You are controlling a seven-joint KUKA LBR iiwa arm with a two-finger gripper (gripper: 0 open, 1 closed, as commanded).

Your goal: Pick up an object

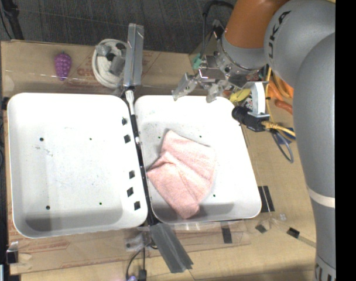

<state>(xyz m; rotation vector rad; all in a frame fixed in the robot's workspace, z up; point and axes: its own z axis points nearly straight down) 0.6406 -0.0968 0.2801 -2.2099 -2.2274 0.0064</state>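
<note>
1. Task item: 1 pink folded towel (184, 171) lies in the right bin (236, 177), on the bin floor. It is bunched, with 1 corner toward the far side and its bulk toward the near rim. Its left edge lies close to the wall that divides the 2 bins.

2. Gripper (194, 93): located beyond the towel, over the far rim of the right bin and well apart from the towel. The fingers (181, 89) stand wide apart and do not touch the towel. The 2 tips point down and to the left.

3. Arm (310, 98): grey, to the right of the towel, with the orange band (251, 16) above the wrist, beyond the towel.

4. Left bin (67, 168): white, left of the towel, sharing a rim line with the right bin. A row of small black tabs (132, 175) runs along that line, just left of the towel.

5. Counter (28, 57): brown surface. A purple grape-like cluster (62, 65) rests on it far left of and beyond the towel, outside the bins. A white round coil (109, 63) sits beyond the towel and to its left, next to an upright grey metal bar (133, 51). A second grey bar (171, 247) lies on the near side of the towel, past the near rims of the bins.
</note>
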